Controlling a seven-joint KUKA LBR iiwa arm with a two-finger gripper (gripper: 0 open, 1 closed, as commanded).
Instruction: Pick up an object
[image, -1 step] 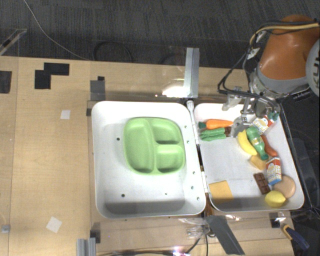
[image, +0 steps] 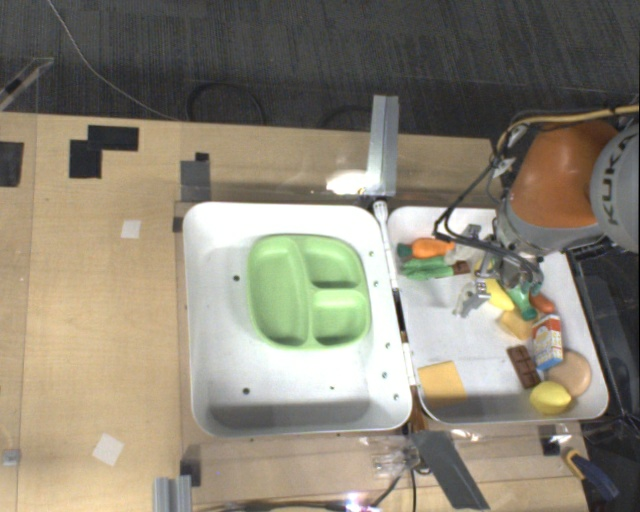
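Right bin (image: 440, 345): gripper (image: 478, 296) hovering low.
Fingers' spread: cannot tell. Yellow toy (image: 497, 295) lying just beside them, probably being targeted.

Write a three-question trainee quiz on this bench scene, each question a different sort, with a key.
1. True or false: the green divided plate lies in the left bin.
2. Multiple choice: the gripper hangs over which bin? A) the left bin B) the right bin C) neither
3. Fill in: the yellow lemon sits in the right bin's near-right corner, beside a brown ____.

Key
1. True.
2. B; the arm reaches in over the right bin.
3. Egg; the egg touches the lemon.
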